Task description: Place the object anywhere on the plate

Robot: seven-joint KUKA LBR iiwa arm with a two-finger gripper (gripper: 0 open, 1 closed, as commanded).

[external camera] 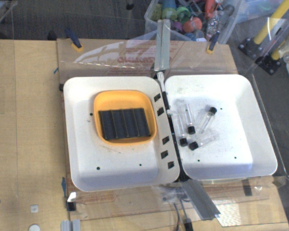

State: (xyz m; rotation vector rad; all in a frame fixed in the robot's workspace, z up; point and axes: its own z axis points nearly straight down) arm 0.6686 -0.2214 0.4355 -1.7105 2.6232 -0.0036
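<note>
A tan bench carries two white bins. The left bin holds an orange plate under a ribbed black block — clear, black-capped vials lie in the right bin.

Orange plate with rounded corners, lying flat in the left white bin. Dark ridged block lying flat on top, covering most of the plate's middle. Small clear tubes with black caps, lying on their sides, scattered in the right white bin near its left wall.
</note>
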